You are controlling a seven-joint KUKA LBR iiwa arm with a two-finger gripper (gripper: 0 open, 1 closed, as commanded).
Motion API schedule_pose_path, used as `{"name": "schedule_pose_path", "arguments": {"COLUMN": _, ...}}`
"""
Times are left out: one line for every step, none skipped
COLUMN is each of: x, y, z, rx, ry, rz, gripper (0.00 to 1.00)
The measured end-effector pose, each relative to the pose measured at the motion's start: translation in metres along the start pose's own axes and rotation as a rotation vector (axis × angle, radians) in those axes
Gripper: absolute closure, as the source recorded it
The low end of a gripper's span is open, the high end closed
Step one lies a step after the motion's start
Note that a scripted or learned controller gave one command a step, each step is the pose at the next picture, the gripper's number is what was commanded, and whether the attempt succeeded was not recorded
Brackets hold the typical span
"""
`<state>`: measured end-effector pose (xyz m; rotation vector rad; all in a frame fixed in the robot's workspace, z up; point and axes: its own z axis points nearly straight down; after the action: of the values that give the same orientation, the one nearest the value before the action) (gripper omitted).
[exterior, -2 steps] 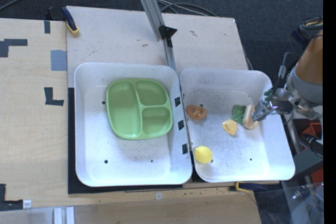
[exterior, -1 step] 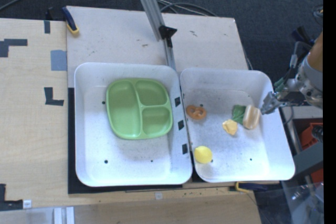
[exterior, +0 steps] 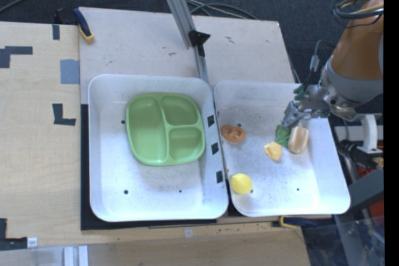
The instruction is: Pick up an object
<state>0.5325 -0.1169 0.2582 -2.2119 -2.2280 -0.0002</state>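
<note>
Over the right-hand shallow white plastic bin (exterior: pixel 324 190) I have the grey arm with its orange band (exterior: pixel 356 53) reaching in from the right, wrist bent down so the two-finger gripper (exterior: pixel 292 124) sits low at the bin's upper right; I cannot tell if the claw is spread or pressed together, too dark and small. Main risk I see: targets are crowded. A tan bread-like roll (exterior: pixel 298 139), a green leafy scrap (exterior: pixel 284 135) and a small yellow wedge (exterior: pixel 273 151) lie touching or just beside each other right under the claw, so a close could catch two, or nudge one away and come up with nothing. An orange pretzel-shaped piece (exterior: pixel 233 133) and a yellow round lemon-like ball (exterior: pixel 241 184) lie apart, easier picks. The left white bin (exterior: pixel 100 184) holds a green divided plastic tray (exterior: pixel 166 128), well clear.
</note>
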Motion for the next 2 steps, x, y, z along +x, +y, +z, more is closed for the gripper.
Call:
{"name": "schedule_pose_path", "arguments": {"x": 0.047, "y": 0.024, "z": 0.016, "rx": 0.001, "ry": -0.001, "rz": 0.001, "gripper": 1.0}}
{"name": "schedule_pose_path", "arguments": {"x": 0.098, "y": 0.045, "z": 0.009, "rx": -0.001, "ry": 0.0, "rz": 0.0, "gripper": 1.0}}
